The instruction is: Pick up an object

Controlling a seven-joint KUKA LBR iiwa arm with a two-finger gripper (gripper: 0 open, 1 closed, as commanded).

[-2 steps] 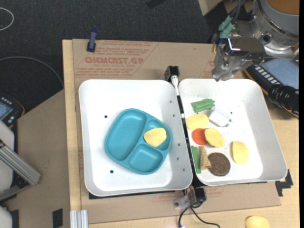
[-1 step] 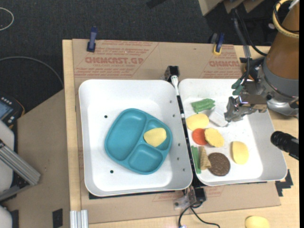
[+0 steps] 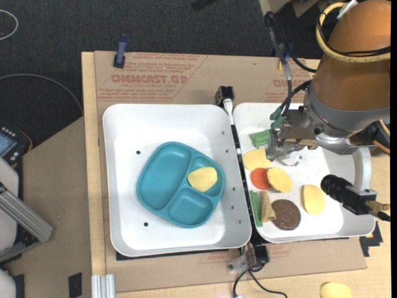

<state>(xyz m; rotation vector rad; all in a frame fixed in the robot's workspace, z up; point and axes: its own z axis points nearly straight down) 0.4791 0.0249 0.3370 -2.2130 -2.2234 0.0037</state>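
Note:
My gripper (image 3: 280, 156) hangs low over the right bin (image 3: 356, 228), at its upper left part, just above a yellow piece (image 3: 255, 159) and beside a green piece (image 3: 260, 138). Nothing shows between the fingers. Below it lie a red round piece (image 3: 260, 178), a yellow chunk (image 3: 280, 180), a brown round patty (image 3: 286, 214), a tan and green strip (image 3: 262, 206) and a yellow oval piece (image 3: 314, 199).
The left bin (image 3: 124, 129) holds a teal divided plate (image 3: 178, 184) with a pale yellow piece (image 3: 202, 179) in its right compartment. A black cylinder (image 3: 341, 192) on the arm overhangs the right bin's right side. Another yellow item (image 3: 335, 290) lies off the bench at bottom right.

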